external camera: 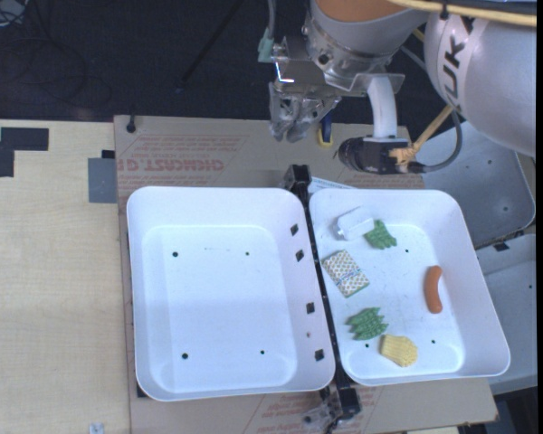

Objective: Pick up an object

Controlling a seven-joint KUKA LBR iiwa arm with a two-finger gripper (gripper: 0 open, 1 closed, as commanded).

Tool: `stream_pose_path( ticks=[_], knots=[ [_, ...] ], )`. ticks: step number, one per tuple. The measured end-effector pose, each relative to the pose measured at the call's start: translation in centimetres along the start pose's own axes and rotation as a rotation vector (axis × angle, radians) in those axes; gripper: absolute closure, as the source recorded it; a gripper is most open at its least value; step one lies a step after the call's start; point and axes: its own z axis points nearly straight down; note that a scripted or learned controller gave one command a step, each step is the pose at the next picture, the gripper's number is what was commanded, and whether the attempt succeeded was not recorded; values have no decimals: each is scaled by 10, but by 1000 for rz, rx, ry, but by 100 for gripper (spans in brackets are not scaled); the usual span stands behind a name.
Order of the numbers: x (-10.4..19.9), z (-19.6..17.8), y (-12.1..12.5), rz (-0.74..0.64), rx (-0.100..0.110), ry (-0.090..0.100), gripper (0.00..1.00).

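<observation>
1. Camera view: the grey metal two-finger claw [294, 120] hangs high at the far edge of the scene, above the brown cardboard sheet [208, 156] that lies under the bins on the desk; whether it is open or closed I cannot tell, since its tip is a dark blur, and nothing shows held in it
2. The things to pick all lie in the right shallow white plastic bin [471, 242]: a small white block [351, 223] at the far side, a dark green leafy toy piece [380, 236] just beside it, a pale rectangular packet with a checked pattern [345, 272] near the bin's left wall, a second green leafy piece [366, 323] nearer, a yellow corn-like lump [399, 350] near the front, and an orange sausage-shaped toy [433, 289] toward the right wall
3. Progress, as I judge it: the pick has not begun; every item rests on the bin floor, and the claw is well apart from all of them. Left to do: move over one item, descend, close, lift
4. Around: the left shallow white plastic bin [154, 242] touches the right one along a row of black clips [309, 307]
5. In the way: the green piece and white block sit close together, so a grasp there may catch both; the sausage lies apart and looks the easier target
</observation>
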Motion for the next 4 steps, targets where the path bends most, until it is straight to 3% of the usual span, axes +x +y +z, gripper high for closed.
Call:
stream_pose_path(
  ticks=[1,4],
  knots=[
    [0,-2,-1,-3,16,-5,100],
    [4,-30,-1,-22,25,-8,100]
  ],
)
